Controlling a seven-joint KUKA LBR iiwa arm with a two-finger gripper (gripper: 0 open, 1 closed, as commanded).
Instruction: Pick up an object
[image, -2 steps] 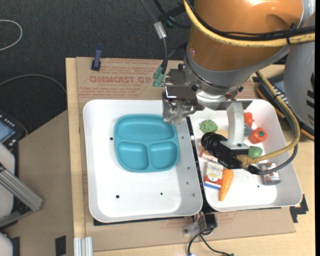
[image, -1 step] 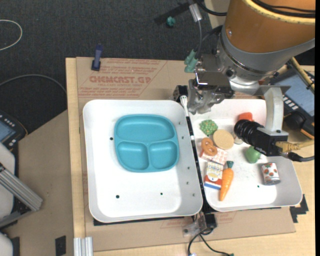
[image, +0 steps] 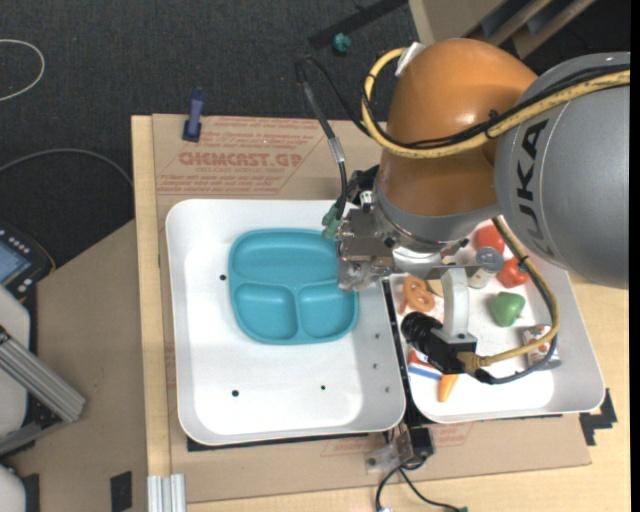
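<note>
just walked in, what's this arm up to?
The grey KUKA arm with the orange band is reaching down over the right white bin, which holds small items: a green piece, red pieces, an orange carrot-like piece. The left white bin holds a teal divided plastic tray. No grasp visible.

I see dark carpet (image: 90, 70) under the bench, a thin white cable (image: 22, 70) looping at its far left, and brown printed cardboard (image: 250, 155) covering the bench top.

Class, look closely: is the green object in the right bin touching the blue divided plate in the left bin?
Apart. The camera view shows the green object in the right bin and the blue divided plate in the left bin, on opposite sides of the bins' rims.
</note>
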